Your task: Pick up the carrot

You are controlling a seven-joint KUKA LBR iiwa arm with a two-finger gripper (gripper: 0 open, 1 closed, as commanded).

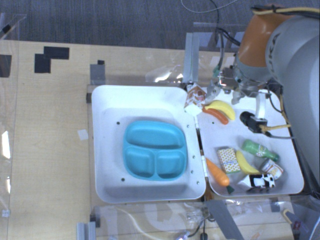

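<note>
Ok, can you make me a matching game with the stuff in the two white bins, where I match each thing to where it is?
Things:
1. carrot
2. blue tray
3. green bottle
4. banana

Places:
A. middle of the left bin
B. far end of the right bin, next to a red sausage
C. near left corner of the right bin
D. right side of the right bin

Pairs: 1-C, 2-A, 3-D, 4-B

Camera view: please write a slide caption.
Arm's gripper hovers over the right bin; carrot lies by its left wall.

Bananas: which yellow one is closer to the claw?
The yellow banana at the right bin's top, beside a red sausage; the other banana lies lower, among packets.
</note>
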